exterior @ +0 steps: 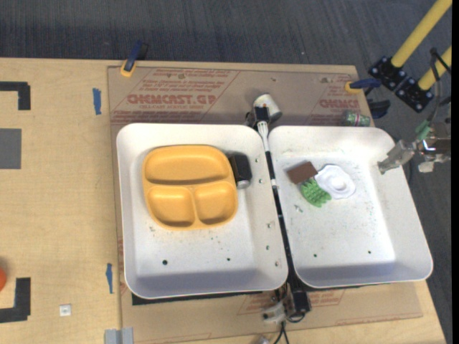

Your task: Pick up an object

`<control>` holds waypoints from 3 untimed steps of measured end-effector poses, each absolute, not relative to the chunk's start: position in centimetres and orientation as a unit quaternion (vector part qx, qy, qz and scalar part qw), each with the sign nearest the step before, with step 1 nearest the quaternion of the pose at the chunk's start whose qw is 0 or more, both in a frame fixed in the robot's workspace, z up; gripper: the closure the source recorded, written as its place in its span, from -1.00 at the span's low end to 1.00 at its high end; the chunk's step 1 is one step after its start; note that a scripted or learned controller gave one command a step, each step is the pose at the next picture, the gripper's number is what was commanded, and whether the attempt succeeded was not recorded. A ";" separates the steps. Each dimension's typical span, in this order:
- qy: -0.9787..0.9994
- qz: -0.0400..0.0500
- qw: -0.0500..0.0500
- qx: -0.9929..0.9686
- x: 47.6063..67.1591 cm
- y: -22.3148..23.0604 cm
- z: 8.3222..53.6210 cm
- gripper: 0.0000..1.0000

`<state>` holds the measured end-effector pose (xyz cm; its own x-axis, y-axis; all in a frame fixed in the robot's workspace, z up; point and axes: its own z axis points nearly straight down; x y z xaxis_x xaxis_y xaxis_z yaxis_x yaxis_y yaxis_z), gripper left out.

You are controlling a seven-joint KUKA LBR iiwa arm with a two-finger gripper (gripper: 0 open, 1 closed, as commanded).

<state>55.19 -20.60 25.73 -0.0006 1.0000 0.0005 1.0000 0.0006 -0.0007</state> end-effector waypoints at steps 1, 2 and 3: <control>-0.651 0.001 0.001 -0.759 51.4 -13.1 9.8 -1.00; -0.614 -0.001 0.000 -0.790 58.9 -9.6 8.5 -1.00; -0.614 -0.002 -0.001 -0.789 59.0 -9.5 9.6 1.00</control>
<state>59.01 -9.54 9.59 0.2451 0.9695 0.0018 0.9695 -0.2451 0.0036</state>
